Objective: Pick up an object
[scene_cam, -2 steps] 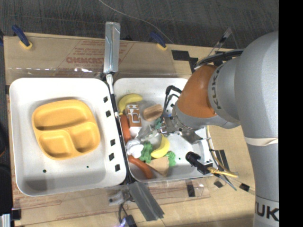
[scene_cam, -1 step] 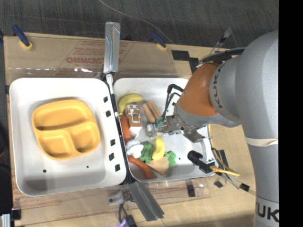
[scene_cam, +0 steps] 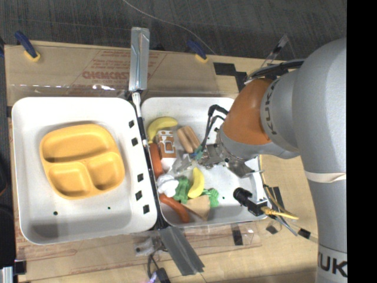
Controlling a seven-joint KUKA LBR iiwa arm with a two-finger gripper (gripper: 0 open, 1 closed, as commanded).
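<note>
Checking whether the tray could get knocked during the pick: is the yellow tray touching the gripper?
Apart. The camera view shows the yellow tray lying in the left bin, while the gripper is over the toys in the right bin, across the divider.

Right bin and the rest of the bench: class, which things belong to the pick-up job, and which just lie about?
Belongs to the job:
gripper
right bin
yellow banana
hot dog
green toy

Lying about:
left bin
yellow divided tray
blue clamps

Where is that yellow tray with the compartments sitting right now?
The yellow tray lies in the left white bin, on the camera view's left side. The toy food is piled across the divider in the right bin, where the arm reaches in.
</note>
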